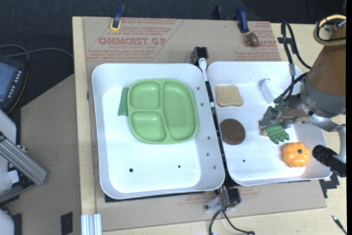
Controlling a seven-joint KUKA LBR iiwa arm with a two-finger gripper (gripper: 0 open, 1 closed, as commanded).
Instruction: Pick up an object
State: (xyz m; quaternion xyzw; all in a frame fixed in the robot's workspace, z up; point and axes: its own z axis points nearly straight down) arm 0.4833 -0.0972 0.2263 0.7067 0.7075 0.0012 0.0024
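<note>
In the right bin (pixel 247 170) lie a tan slice of toast (pixel 229 96), a round brown cookie (pixel 232 131), a green leafy toy (pixel 278 134), an orange pumpkin (pixel 296 154) and a small pale grey piece (pixel 266 88). My gripper (pixel 276 120) reaches in from the right and sits low over the bin, right at the upper edge of the green leafy toy. The toy's top is partly hidden by the gripper. The pumpkin lies just below and to the right of it.
The left bin (pixel 110 162) holds a green divided plate (pixel 163 110) with a darker green piece (pixel 122 102) sticking out from under its left side. A black divider strip (pixel 209 102) runs between the bins. Cables hang beside the arm (pixel 330 80) at the right.
</note>
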